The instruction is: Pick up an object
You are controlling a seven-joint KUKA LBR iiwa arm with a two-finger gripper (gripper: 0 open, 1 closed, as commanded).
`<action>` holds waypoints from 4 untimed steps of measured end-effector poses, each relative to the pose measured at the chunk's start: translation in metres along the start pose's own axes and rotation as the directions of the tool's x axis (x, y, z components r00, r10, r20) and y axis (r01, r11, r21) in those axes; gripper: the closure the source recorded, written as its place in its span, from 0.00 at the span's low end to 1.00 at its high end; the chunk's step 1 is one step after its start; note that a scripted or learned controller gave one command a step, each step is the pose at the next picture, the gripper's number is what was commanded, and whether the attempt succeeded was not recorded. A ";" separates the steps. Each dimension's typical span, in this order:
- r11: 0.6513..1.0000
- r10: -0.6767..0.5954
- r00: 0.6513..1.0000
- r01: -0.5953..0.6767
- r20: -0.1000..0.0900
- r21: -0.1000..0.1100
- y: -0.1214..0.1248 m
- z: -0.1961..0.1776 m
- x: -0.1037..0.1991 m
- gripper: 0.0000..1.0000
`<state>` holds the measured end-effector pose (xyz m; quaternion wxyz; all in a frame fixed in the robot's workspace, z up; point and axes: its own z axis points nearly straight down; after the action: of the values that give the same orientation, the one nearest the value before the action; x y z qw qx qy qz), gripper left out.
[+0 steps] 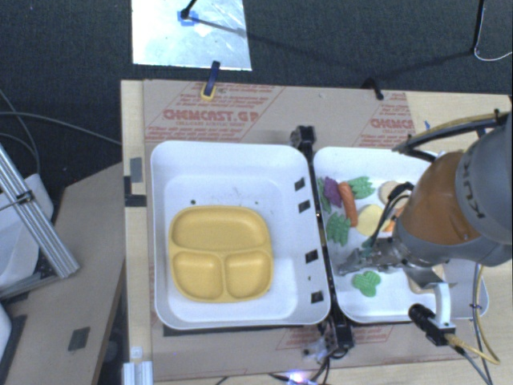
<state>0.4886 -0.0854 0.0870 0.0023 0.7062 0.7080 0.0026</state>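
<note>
Several toy foods lie in the right bin: a purple piece, an orange carrot, a green leafy piece, a second green piece, a yellow piece and a green broccoli. My gripper hangs low over this bin, pointing left. It sits just above the broccoli and below the second green piece. The arm's orange band covers the bin's right half. I see nothing held in the gripper.
The left bin holds a yellow three-compartment tray. A black divider with clips separates the bins. A beige piece lies near the arm. Cardboard borders the bins at the back.
</note>
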 end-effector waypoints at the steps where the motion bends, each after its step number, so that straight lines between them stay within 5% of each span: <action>1: 1.000 0.001 1.000 -0.001 0.001 0.006 -0.002 0.001 -0.021 0.00; 2: 1.000 -0.001 1.000 0.001 0.001 0.006 0.005 -0.098 0.027 0.00; 3: 1.000 0.000 1.000 0.000 0.000 0.002 -0.001 -0.023 -0.007 0.00; 4: 1.000 0.001 1.000 -0.001 0.001 0.004 0.024 0.002 -0.037 0.00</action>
<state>0.5125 -0.1221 0.0852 0.0011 0.7066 0.7076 0.0010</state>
